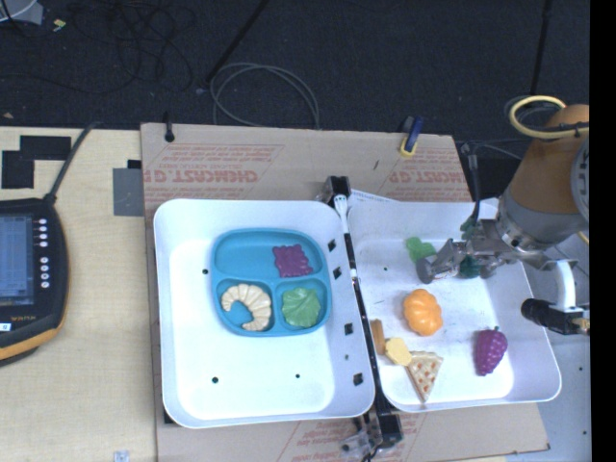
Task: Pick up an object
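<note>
The camera view shows the gripper (441, 266) low over the right bin (525, 378), fingers apart around nothing, just right of a green toy (418, 248). An orange pumpkin toy (422, 312) sits just nearer, purple grapes (489, 350) further right.

Arm (547, 186): 1 rounded grey body with smooth, slightly glossy housings
Band (570, 118): orange, wrapping the arm above the wrist
Cable loop (535, 114): thin yellow ring beside the orange band
Wrist (525, 229): grey, narrowing into darker metal hardware
Gripper (430, 271): dark grey metal, angular blocky parts, small and too blurred for screws or markings to be made out
</note>
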Motion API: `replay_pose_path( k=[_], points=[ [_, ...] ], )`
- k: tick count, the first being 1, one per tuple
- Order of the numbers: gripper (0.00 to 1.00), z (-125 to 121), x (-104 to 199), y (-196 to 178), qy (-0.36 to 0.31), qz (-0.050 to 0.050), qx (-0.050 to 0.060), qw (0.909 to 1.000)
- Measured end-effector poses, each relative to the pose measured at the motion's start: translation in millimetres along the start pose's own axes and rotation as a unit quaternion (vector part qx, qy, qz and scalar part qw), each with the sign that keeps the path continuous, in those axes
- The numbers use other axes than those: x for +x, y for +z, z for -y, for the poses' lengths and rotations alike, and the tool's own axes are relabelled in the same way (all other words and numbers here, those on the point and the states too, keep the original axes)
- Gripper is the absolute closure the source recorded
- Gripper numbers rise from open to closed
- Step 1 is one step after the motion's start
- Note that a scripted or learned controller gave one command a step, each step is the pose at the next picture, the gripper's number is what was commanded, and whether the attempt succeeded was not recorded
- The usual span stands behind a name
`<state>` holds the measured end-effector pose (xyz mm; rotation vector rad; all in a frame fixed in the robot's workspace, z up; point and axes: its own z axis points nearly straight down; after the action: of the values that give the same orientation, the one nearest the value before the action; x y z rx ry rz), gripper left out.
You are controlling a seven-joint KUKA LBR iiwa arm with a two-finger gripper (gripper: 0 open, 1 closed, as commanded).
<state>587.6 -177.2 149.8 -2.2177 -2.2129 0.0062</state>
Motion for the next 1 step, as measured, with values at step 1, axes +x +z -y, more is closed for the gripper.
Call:
replay_pose_path(
  k=[1],
  points=[
    [0.0,44.6,44.1,66.4,-0.001,0.0,-0.001,1.0]
  ],
)
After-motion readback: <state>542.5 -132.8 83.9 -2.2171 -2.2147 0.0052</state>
